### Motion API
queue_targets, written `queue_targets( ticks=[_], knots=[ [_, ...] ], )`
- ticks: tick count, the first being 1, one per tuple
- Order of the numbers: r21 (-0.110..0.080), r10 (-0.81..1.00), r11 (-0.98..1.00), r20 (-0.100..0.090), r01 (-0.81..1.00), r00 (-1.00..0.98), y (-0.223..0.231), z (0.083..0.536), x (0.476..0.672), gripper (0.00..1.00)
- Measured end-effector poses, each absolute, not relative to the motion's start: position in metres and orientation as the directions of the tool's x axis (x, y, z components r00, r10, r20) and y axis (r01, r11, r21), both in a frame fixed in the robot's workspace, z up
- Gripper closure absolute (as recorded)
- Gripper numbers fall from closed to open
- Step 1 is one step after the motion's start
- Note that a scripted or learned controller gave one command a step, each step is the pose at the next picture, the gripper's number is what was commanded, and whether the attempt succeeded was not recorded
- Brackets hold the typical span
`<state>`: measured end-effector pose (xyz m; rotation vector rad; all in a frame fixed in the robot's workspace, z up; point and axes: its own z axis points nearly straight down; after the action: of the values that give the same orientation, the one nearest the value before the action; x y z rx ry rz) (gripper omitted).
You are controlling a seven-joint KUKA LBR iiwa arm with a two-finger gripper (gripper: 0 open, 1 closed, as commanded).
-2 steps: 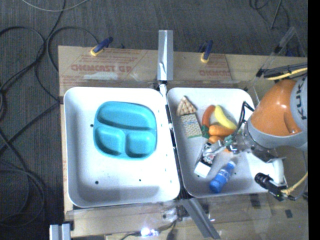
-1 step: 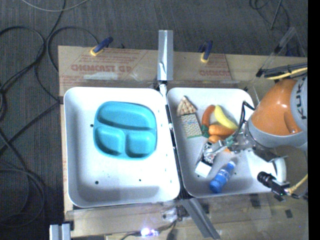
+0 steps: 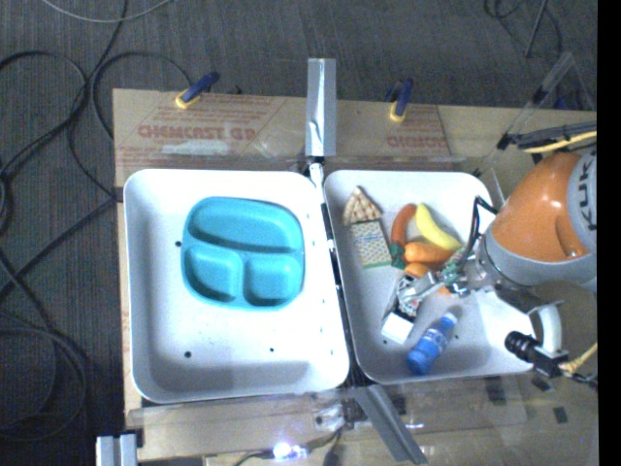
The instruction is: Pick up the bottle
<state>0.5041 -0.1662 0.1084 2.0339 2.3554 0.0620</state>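
The bottle (image 3: 431, 343) is small, clear at the top and blue at the bottom. It lies on its side near the front of the right bin (image 3: 485, 357), pointing towards the front left. My gripper (image 3: 430, 287) hangs low over the middle of that bin, just behind the bottle and among the other items. The grey wrist and orange band (image 3: 539, 216) reach in from the right and hide the bin's right side. From this view I cannot make out anything held in the gripper.
The right bin also holds a banana (image 3: 436, 228), a carrot (image 3: 403, 223), an orange piece (image 3: 427, 252), a patterned packet (image 3: 366, 229) and a small white block (image 3: 396, 328) beside the bottle. The left bin (image 3: 155, 348) holds a blue divided tray (image 3: 245, 251).
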Motion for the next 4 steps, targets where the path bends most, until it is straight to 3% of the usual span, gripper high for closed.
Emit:
queue_targets(
  ticks=[1, 2, 3, 4],
  knots=[
    [0.038, 0.988, 0.154, -0.019, 0.987, -0.153, -0.147, 0.109, 0.523, 0.00],
    [0.071, 0.983, 0.180, -0.029, 0.981, -0.179, -0.149, 0.110, 0.508, 0.00],
    [0.037, 1.000, -0.021, 0.006, 0.999, 0.020, -0.187, 0.110, 0.499, 0.00],
    [0.060, 0.998, 0.059, -0.035, 0.996, -0.057, -0.165, 0.110, 0.501, 0.00]
  ],
)
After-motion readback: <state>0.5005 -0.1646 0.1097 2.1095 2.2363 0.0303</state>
